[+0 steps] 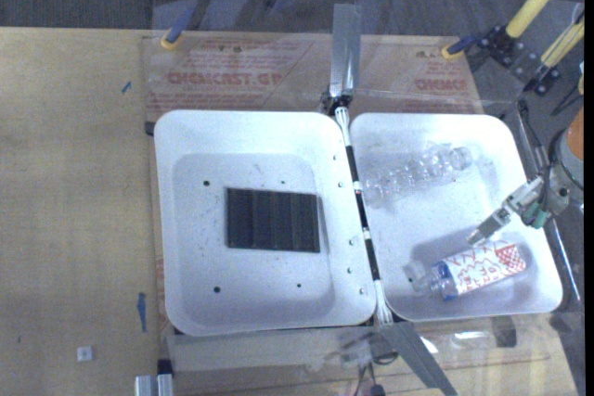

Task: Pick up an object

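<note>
While the tool point(484, 233) hovers, the red-and-white labelled plastic bottle point(469, 271) lies in the right white bin point(464, 130).
Whether it is open, I cannot tell; the round bottle could roll away from an off-centre pinch.

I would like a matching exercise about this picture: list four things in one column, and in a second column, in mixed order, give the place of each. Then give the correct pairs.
Things:
1. dark slatted panel
2. clear plastic bottle
3. bottle with red and white label
4. gripper

Places:
A. lying in the near part of the right bin
B. lying flat in the middle of the left bin
C. lying in the far part of the right bin
D. over the right bin, just above the labelled bottle

Pairs: 1-B, 2-C, 3-A, 4-D
</note>
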